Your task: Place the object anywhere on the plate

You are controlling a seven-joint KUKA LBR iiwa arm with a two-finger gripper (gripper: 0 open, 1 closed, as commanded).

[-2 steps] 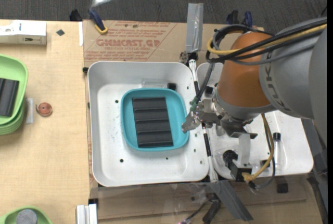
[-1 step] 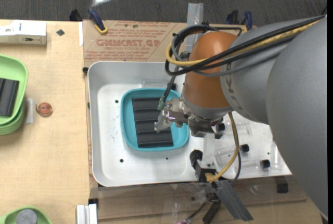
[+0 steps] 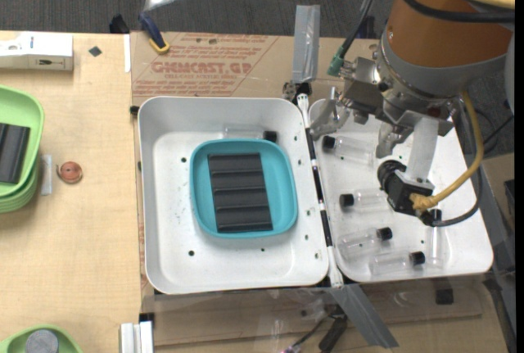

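Three clear black-capped vials (image 3: 383, 235) lie in the near half of the right bin (image 3: 467, 257), and farther back, under the gripper (image 3: 348, 101), whose grip I cannot tell, lies the likeliest target vial (image 3: 342, 147), long axis crosswise, cap toward the teal plate (image 3: 282, 179), so picking seems the step in hand, calling for a descent squarely over it.

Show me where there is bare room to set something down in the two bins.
Left bin: bare floor between the teal plate and the left wall, and between plate and near wall. The plate itself is mostly covered by a black ridged block. Right bin: crowded, small capped tubes scattered, arm overhead.
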